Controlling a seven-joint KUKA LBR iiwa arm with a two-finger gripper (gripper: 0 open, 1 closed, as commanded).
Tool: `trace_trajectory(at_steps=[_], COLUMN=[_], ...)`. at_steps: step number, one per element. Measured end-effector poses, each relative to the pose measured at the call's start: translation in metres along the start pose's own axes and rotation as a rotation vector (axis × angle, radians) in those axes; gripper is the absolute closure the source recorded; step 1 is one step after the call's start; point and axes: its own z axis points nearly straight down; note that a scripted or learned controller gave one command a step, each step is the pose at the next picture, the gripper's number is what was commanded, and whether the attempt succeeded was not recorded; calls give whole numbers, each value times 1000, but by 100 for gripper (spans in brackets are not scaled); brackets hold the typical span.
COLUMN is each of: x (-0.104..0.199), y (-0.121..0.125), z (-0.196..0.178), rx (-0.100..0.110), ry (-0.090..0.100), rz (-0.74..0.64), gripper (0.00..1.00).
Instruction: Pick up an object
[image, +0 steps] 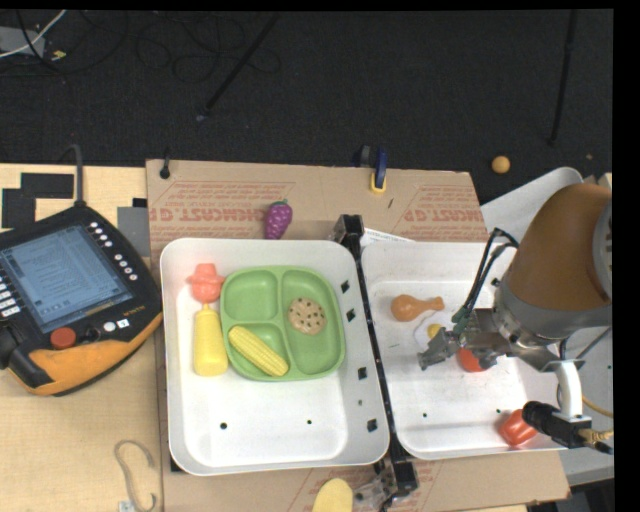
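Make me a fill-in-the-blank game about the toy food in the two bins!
1. The cookie lies in a ____ tray.
2. The corn is in the ____ bin.
3. The chicken drumstick is in the ____ bin.

Missing words: green; left; right

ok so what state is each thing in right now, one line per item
green divided plate: flat in the left bin
cookie: in the plate's right compartment
corn: lying across the plate's lower compartment
chicken drumstick: loose in the right bin
tool: low over the right bin
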Motion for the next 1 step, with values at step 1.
trace_trajectory(at_steps=[1], x=[0], y=[3], z=[-7], rx=[-13], ry=[-1], rz=[-2], gripper=[0])
